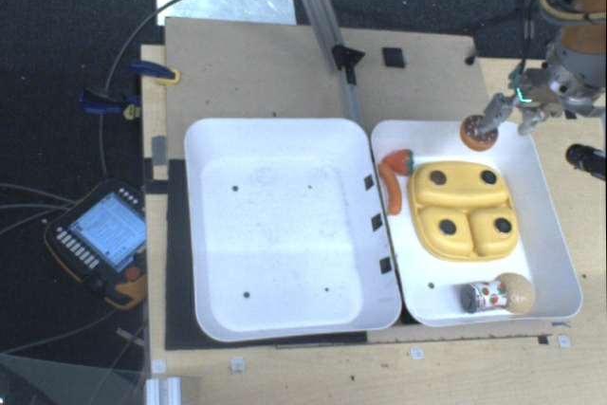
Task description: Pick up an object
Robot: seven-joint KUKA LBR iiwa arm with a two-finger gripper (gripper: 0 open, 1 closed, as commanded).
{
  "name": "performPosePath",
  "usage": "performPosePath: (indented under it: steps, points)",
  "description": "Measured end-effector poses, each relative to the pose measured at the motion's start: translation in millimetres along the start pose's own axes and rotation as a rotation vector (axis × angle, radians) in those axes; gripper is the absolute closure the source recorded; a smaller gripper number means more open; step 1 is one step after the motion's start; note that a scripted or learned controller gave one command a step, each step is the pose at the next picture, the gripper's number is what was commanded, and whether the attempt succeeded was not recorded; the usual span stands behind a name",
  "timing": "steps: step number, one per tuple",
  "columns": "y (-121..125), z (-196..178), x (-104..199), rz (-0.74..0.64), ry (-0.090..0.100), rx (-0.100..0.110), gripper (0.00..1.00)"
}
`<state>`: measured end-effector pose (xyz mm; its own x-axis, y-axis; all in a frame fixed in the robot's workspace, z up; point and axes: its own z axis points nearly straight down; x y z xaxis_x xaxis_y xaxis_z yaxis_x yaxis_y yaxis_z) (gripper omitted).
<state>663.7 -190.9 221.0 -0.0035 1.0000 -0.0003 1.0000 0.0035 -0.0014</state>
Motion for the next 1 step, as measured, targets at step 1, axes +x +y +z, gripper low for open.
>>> performPosePath:
  steps: [1]
  points:
    - [0.9, -2.0, 0.1, -0.001, -0.001, -0.004, 0.0]
